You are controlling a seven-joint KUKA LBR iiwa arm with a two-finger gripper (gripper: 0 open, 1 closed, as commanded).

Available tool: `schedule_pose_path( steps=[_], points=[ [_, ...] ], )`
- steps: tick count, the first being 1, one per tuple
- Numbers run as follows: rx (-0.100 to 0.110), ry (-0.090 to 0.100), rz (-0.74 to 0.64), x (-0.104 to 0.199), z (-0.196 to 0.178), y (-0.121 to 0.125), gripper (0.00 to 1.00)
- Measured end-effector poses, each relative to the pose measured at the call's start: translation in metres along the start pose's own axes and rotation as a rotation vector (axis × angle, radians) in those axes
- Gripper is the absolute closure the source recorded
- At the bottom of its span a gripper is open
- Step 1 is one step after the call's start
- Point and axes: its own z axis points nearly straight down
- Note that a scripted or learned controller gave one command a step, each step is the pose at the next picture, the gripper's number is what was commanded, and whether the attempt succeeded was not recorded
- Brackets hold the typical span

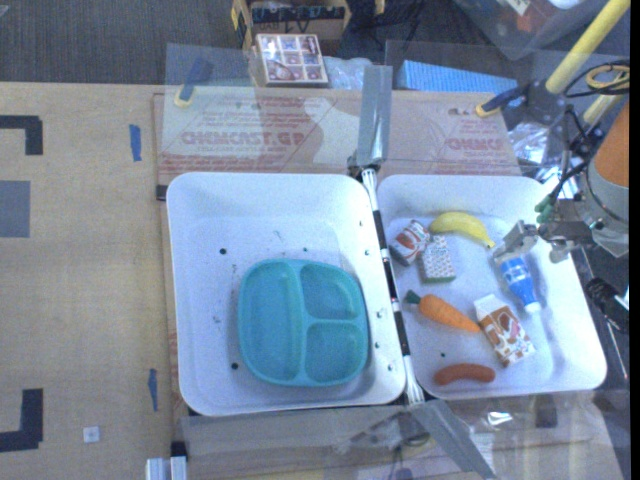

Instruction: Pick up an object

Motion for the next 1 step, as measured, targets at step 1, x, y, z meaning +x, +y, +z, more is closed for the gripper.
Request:
schedule_pose_path(
  steps=[1],
  points=[
    [-0.006,0.008,0.167,-0.0412,0.1137,0.0313,0.00]
  ],
)
